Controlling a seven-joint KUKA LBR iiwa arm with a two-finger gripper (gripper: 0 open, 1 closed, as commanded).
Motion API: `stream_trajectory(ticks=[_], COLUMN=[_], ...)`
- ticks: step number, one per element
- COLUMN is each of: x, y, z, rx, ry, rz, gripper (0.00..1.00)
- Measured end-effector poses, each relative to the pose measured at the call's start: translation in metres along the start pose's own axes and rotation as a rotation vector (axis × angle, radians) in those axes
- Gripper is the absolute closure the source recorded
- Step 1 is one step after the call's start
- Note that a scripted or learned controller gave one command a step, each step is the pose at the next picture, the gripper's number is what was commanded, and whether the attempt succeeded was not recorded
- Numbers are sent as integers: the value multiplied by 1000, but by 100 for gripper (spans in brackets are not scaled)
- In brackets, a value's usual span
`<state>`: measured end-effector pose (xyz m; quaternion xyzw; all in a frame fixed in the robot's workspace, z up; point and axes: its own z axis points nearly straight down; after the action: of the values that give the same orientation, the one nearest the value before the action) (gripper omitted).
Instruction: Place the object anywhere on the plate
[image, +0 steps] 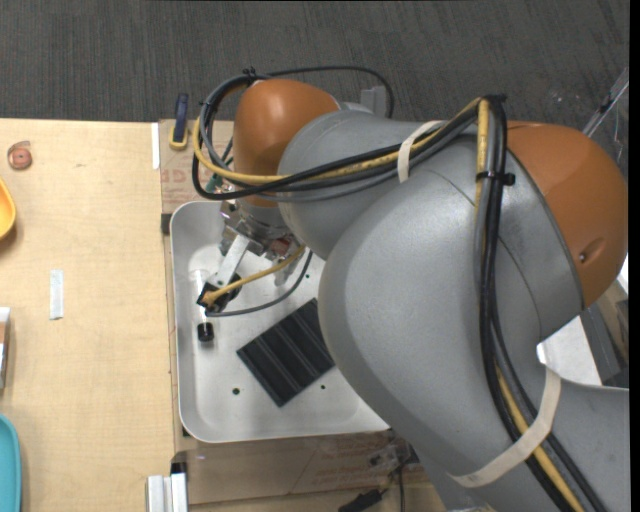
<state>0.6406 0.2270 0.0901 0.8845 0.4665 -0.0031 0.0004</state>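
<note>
Arm (450, 300): grey, lower right of the frame, covering the bin's right part.
Slab (288, 352): black and ribbed, laid flat in the bin (200, 400) at lower centre, one corner hidden by the arm.
Handling: judged stiff, light and thin; best taken across its narrow width, edge to edge.
Gripper (248, 250): seen up-frame of the slab, apart from it; how wide it stands cannot be told.

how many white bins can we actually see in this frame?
1. The white bin sits lower centre, its right part under the arm. The arm covers everything further right, so another bin may be hidden there.
</note>
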Motion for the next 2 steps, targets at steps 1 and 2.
stream_trajectory(ticks=[1,2], x=[-17,-30], y=[-23,-1], z=[-32,-192], rx=[-1,-2], ry=[4,4], rz=[409,606], gripper=[0,0])
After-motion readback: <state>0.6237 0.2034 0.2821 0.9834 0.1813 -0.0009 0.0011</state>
